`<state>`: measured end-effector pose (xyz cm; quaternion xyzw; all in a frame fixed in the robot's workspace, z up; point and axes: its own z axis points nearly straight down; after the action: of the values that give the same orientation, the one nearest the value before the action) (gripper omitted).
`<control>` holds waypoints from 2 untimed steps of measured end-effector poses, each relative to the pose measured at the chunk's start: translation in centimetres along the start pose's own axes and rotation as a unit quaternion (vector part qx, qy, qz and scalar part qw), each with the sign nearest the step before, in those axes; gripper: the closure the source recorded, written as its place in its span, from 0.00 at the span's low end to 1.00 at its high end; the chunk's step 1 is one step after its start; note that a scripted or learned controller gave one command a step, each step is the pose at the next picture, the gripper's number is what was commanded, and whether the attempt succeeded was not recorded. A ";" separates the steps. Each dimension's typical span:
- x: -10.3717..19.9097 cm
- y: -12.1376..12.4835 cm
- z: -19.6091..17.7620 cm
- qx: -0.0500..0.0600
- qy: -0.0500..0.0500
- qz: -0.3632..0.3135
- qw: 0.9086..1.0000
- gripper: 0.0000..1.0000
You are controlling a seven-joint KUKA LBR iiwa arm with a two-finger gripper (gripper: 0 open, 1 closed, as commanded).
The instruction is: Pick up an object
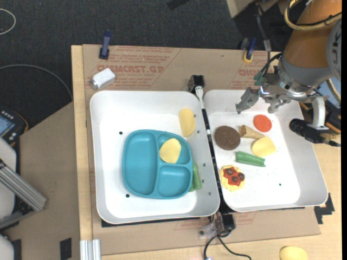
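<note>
Gripper [260, 103] is hovering over right bin [303, 191], fingers spread, gripping nothing. Just below it, orange-red disc [262, 123] is lying beside brown round [226, 137], yellow piece [264, 146] and green pod [250, 158]. Cardboard [135, 64] under the bins is showing faint red printing, not clearly readable.
</note>
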<state>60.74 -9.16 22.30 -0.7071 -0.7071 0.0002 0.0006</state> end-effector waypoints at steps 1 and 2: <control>-9.6 -3.5 -8.3 -0.005 -0.004 0.005 1.000 0.00; -11.1 -9.5 -5.5 0.002 0.000 0.002 1.000 0.00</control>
<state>51.29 -20.21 27.85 -0.7088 -0.7054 0.0017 0.0022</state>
